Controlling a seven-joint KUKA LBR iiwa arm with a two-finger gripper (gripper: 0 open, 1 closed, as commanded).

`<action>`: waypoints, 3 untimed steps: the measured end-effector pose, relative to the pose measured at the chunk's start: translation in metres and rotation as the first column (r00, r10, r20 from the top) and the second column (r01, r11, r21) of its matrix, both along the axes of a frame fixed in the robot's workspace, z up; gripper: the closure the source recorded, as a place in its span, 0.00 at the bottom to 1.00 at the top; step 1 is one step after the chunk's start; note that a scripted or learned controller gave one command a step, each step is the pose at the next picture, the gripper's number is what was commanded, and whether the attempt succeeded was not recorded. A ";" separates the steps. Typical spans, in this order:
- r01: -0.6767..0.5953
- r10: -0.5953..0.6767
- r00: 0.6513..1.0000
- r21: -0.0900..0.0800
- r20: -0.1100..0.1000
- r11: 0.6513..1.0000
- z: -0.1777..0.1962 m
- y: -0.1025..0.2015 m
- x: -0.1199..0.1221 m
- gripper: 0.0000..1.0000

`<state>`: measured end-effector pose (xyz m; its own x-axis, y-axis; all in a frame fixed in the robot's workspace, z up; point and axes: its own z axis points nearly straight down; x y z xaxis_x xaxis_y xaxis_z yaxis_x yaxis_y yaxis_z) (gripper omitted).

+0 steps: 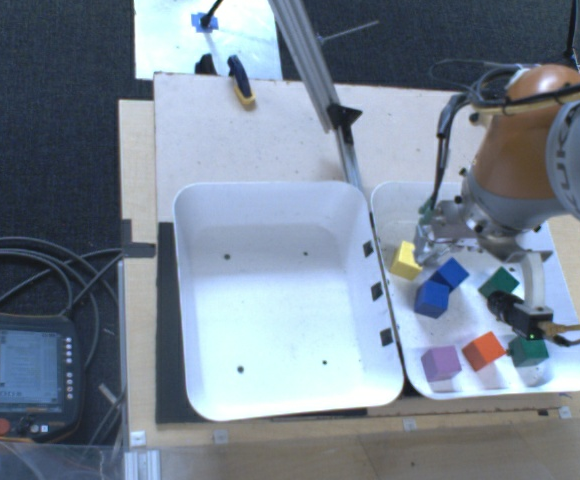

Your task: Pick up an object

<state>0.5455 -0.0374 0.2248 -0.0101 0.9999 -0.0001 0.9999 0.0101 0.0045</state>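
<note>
In the right bin [570, 373], center-right of frame, your gripper [432, 245] sits just above the yellow block [406, 261], a tilted cube with no real long axis. Whether it's gripping anything, I can't tell.

We're in a robotics lab here: a teach pendant [25, 373] with looped cables [45, 268] sits at eight o'clock on dark carpet [50, 88], two white bins [270, 298] rest on a plain board bench [260, 133], and a clamped metal pole [310, 58] rises at twelve.
</note>
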 end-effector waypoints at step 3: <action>-0.001 0.001 1.000 0.003 0.001 1.000 0.032 0.126 0.071 1.00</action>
